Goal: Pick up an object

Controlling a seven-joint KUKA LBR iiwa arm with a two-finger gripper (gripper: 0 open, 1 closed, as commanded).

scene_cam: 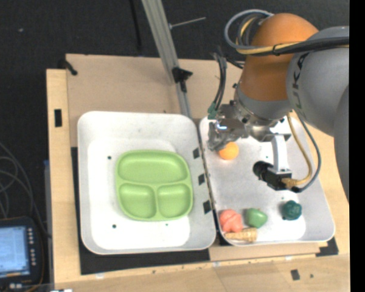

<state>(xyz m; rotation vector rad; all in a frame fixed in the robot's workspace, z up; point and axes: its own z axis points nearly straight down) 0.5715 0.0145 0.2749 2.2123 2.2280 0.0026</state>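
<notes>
An orange ball (229, 152) lies in the right bin (304, 224) near its upper left corner. My gripper (219, 136) hangs directly over the ball's upper left side, reaching down from the grey arm with the orange band. Along the right bin's front edge lie a pink object (230, 219), a green object (255, 216), a tan piece (243, 235) and, further right, a dark green object (291, 210). The arm hides the bin's far part.
The left bin (94, 132) holds a green divided plate (154, 184). A metal pole (163, 41) slants up from between the bins. A black fitting with cable (272, 175) hangs from the arm over the right bin's middle. A screen (9, 248) sits at lower left.
</notes>
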